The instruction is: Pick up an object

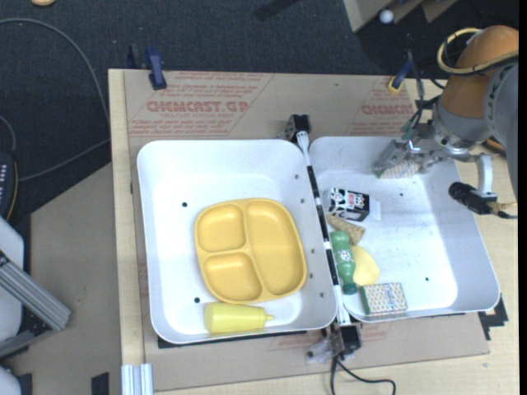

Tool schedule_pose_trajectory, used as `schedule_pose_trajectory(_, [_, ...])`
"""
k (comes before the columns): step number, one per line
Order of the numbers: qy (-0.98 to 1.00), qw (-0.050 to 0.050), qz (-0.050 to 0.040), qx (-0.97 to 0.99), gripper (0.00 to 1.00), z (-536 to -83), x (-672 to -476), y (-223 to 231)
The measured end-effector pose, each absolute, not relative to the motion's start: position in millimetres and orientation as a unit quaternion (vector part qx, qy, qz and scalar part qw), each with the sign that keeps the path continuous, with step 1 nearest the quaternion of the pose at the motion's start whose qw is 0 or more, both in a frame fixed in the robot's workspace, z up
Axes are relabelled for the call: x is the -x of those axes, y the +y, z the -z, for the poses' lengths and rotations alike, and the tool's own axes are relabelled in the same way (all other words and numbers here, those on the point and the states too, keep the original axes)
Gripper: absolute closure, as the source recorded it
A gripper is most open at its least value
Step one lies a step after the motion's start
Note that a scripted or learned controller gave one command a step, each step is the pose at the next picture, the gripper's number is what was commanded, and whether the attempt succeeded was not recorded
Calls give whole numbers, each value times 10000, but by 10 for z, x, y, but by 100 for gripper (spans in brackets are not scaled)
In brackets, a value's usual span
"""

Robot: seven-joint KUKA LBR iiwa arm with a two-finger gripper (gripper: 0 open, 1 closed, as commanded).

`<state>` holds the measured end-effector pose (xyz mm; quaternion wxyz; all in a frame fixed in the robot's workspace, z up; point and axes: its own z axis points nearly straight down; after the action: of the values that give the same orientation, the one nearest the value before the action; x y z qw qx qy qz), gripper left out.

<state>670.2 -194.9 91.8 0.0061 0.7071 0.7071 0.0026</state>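
Note:
My gripper (403,161) hangs low over the far part of the right bin (445,245), near its back wall. Nothing shows in its grasp. Along the right bin's left side lie a small black-and-white carton (349,203), a tan cracker-like piece (346,229), a green bottle (342,260), a yellow lemon-shaped thing (363,266) and a checkered pad (384,298). All of these sit nearer and to the left of the gripper, apart from it.
The left bin (165,220) holds a yellow divided plate (249,248) and a yellow squeeze bottle (234,317) at its front edge. A black divider rail (317,212) runs between the bins. The right half of the right bin is bare.

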Motion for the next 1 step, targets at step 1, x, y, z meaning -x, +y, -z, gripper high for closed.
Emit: schedule_pose_trajectory(1, [7073, 77, -29, -7069, 100, -1024, -6709, -1950])
